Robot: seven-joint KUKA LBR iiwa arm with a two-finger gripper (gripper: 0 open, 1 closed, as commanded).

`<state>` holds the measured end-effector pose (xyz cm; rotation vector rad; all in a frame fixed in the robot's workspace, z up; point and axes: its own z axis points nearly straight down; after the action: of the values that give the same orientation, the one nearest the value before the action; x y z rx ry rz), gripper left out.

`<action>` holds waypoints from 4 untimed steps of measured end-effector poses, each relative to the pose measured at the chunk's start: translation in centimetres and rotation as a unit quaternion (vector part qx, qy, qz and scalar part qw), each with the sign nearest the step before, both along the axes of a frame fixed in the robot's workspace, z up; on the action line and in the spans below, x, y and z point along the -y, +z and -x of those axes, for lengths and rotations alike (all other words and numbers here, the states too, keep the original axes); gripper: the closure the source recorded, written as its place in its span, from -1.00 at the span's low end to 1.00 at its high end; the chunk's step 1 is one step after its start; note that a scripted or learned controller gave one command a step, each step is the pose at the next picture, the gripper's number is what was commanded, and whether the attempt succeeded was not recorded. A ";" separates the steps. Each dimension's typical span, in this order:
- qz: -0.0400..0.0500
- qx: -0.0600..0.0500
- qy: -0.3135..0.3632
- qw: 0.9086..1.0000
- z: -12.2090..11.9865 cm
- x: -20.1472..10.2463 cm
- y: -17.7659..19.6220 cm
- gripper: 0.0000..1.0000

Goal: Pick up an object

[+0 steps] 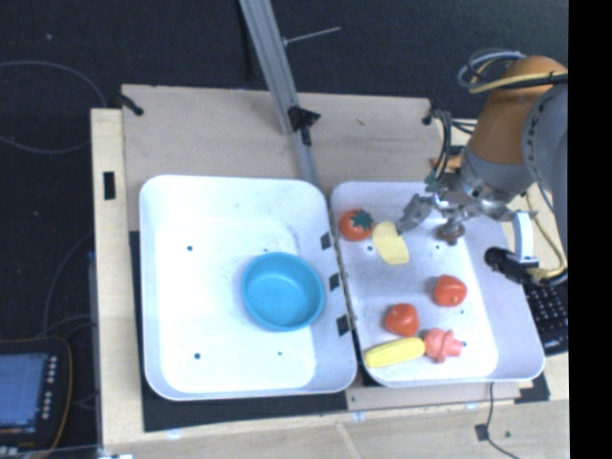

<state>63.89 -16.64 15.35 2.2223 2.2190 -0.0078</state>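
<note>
Pale yellow block (390, 244), at seven o'clock from the empty, spread gripper (433, 220): probably light, slightly soft; grasp across its short sides.

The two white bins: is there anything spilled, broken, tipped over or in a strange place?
Nothing stands out. The left bin holds a blue bowl, upright. The right bin holds small toy foods lying loose and apart, except a yellow piece next to a pink one. The gripper hovers over the far end of that bin.
</note>
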 end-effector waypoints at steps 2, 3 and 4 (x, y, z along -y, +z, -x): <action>0.000 0.006 -0.002 1.000 -0.2 0.3 -3.5 1.00; -0.003 0.005 0.000 1.000 -0.2 -0.1 1.1 1.00; -0.003 0.004 0.003 1.000 -0.3 0.0 5.7 1.00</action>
<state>64.17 -16.61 21.00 2.2148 2.2254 0.0067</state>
